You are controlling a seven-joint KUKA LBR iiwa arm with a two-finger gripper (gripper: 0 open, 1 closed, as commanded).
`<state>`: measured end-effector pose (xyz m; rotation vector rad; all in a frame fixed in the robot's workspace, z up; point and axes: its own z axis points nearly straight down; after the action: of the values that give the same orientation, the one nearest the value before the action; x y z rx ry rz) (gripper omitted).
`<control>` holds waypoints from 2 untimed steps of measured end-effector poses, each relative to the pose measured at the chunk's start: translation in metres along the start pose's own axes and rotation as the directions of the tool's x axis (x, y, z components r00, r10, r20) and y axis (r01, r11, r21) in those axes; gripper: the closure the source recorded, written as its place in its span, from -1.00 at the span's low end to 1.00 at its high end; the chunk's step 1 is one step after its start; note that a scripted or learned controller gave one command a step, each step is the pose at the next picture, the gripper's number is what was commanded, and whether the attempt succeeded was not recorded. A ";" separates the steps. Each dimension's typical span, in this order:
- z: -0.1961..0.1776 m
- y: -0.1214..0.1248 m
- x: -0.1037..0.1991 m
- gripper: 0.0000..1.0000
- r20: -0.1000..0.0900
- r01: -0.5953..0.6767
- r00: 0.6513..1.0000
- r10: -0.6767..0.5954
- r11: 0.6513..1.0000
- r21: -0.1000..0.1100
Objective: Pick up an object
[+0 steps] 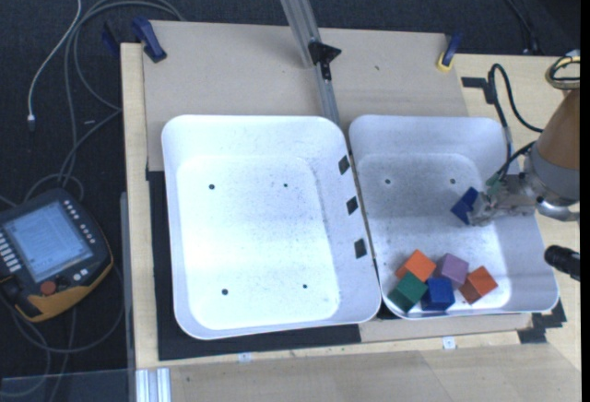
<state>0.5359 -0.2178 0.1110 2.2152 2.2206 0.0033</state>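
Note:
My gripper [472, 207] reaches into the right bin [406, 137] from the right, near the bin's middle right. A small blue block [464, 203] sits tilted between its fingertips, and the fingers are shut on it. Along the bin's front edge lies a cluster of blocks: an orange one [418, 264], a green one [406, 291], a second blue one [440, 292], a purple one [454, 267] and a red-orange one [479, 283]. The grey arm with its orange band [560, 137] stands over the bin's right rim.
The left bin [184, 137] lies beside the right one. A slanted metal rail [297, 4] runs down to the gap between the bins. Black cables [502, 96] hang near the arm. A teach pendant [46, 248] lies off the bench to the left.

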 end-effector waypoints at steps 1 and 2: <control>0.012 0.025 0.070 1.00 -0.006 0.006 1.000 -0.006 1.000 0.004; 0.011 0.023 0.065 -1.00 -0.002 -0.001 1.000 0.001 1.000 0.005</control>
<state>0.5592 -0.1527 0.0997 2.2195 2.2235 0.0008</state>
